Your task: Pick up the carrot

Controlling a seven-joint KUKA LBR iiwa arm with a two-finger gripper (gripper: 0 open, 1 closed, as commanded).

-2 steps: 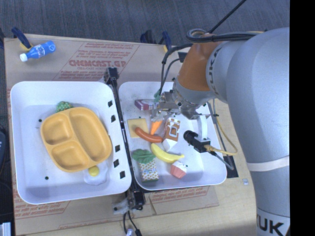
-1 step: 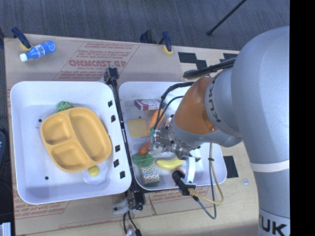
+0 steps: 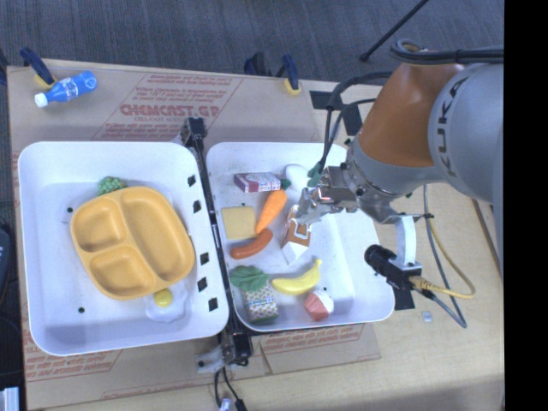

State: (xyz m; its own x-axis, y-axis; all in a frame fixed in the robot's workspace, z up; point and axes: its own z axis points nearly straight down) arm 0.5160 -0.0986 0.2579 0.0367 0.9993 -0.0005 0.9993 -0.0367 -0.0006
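The orange carrot (image 3: pixel 271 210) lies in the right bin (image 3: pixel 364 306), near its middle, with its tip pointing down and to the left. My gripper (image 3: pixel 305 216) hangs just to the right of the carrot, over a small orange and white carton (image 3: pixel 295 234). Nothing of the carrot sits in the gripper. The arm's grey and orange wrist covers the bin's right side.
Around the carrot lie a red and white box (image 3: pixel 257 182), a cheese slice (image 3: pixel 239 223), a sausage (image 3: pixel 252 246), a banana (image 3: pixel 298 279) and a leafy green item (image 3: pixel 249 276). The left bin (image 3: pixel 38 255) holds a yellow divided plate (image 3: pixel 131 241), broccoli (image 3: pixel 110 184) and a fried egg (image 3: pixel 164 302).
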